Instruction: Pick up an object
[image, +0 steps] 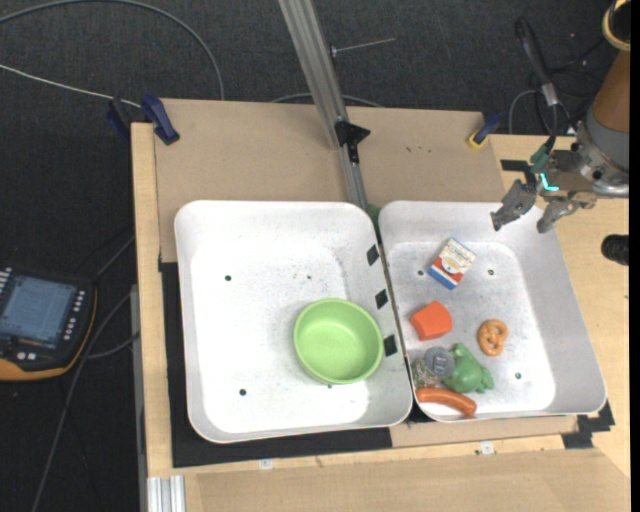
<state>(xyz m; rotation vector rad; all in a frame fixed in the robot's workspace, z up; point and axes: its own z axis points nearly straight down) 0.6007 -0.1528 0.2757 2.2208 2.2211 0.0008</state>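
Seemingly a carton (452, 263) with unreadable red-and-blue print, fingers (511, 209) spread nearby

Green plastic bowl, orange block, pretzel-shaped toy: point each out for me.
Green round plastic bowl (338, 341), camera view, left bin: point on its inner floor.
Orange block (432, 320), camera view, right bin: point on its top face.
Tan pretzel-shaped toy (492, 336), camera view, right bin: point on its middle.

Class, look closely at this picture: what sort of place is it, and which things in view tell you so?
Probably a robotics lab or test bench: a robot arm's gripper hangs over two white bins, small toy objects such as an orange block lie inside, and a handheld control pendant sits nearby.
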